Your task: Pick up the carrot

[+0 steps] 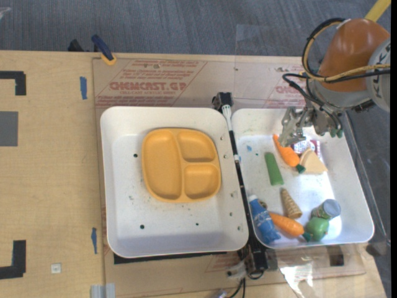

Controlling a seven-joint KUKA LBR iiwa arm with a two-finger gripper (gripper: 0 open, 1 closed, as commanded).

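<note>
Jaws: the two-finger metal gripper hangs tangled in cables and glare, so whether the jaws are wide or narrow cannot be told; nothing is seen held between them.
Task's thing: a small orange toy carrot with a pale tip lies slanted in the upper part of the right shallow white bin, just below the gripper in the frame.
Second candidate: another orange toy carrot lies near the lower edge of the same bin, between a blue plastic bottle and a green jar with a grey lid, touching or nearly touching both.
Why the arm is there: it is probably poised over the upper carrot, which has more free room around it (the lower one is hemmed in).
Neighbours: a tan wedge-shaped block sits just right of the upper carrot, a green plastic stick just left and below; both could get in the way.
Left bin: the left shallow white bin bears an orange-yellow three-compartment plate, well apart from the pick.
Writing: red print on the brown sheet under the bins, upper centre of the frame, reads "CHEMCAST GP"; smaller lines nearby are too faint to read.
</note>
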